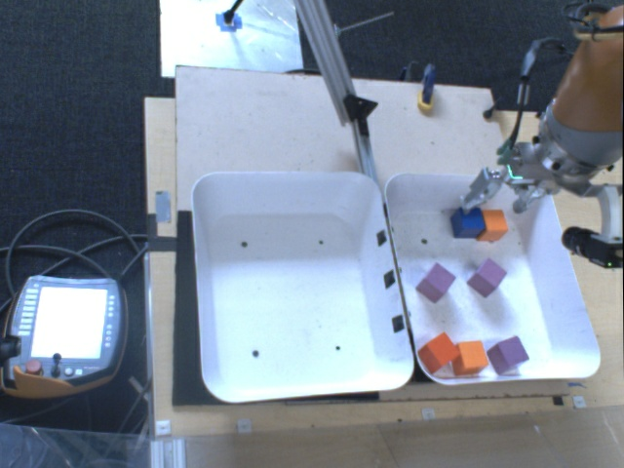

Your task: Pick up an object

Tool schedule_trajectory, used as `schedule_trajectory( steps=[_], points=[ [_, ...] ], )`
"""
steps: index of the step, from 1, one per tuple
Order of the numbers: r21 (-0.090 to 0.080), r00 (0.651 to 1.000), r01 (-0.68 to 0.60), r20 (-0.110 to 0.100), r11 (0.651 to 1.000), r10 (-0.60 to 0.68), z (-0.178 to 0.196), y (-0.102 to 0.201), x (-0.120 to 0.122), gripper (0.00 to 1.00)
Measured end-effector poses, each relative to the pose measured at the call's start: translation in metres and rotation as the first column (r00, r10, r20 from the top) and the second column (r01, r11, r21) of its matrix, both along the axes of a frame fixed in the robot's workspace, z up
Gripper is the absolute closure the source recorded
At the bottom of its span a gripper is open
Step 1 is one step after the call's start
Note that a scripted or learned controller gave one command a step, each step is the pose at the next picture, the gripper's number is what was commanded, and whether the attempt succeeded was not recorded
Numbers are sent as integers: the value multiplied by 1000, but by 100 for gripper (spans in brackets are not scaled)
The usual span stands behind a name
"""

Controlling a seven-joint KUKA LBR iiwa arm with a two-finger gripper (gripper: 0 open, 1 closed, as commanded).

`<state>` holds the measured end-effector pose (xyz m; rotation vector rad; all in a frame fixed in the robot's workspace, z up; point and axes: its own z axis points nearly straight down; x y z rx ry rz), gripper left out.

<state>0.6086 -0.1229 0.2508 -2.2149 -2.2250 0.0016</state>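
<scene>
1. A blue cube [467, 222] is seen in the far part of the right bin [575, 305], touching an orange cube [493, 225] on its right; it is judged the likeliest target, since the gripper [499, 191] hangs just above this pair.
2. One finger [478, 191] is seen slanting down to the blue cube's far top edge, and a second is made out to the right, above the orange cube; the fingers are judged spread apart, and nothing is seen held between them.
3. Two purple cubes [436, 283] are set near the bin's middle, apart from each other; at the near edge an orange cube [439, 351], a lighter orange cube [470, 357] and a purple cube [507, 354] are lined up, the two orange ones touching.
4. The left bin [210, 291] is seen beside it, their rims meeting at the centre.
5. A failed grasp is to be feared: because the blue and orange cubes touch, a finger may be driven onto a top face rather than into a gap; both cubes may be straddled, or one may be pushed aside and the closing fingers left with nothing.
</scene>
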Motion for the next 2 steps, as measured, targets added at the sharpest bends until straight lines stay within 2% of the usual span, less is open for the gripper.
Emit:
schedule_trajectory(
  steps=[1,2],
  points=[
    [-1,1000,0,3,1000,0,2,0,1,0],
    [-1,1000,3,-2,1000,-3,-58,-7,1,0]
  ],
)
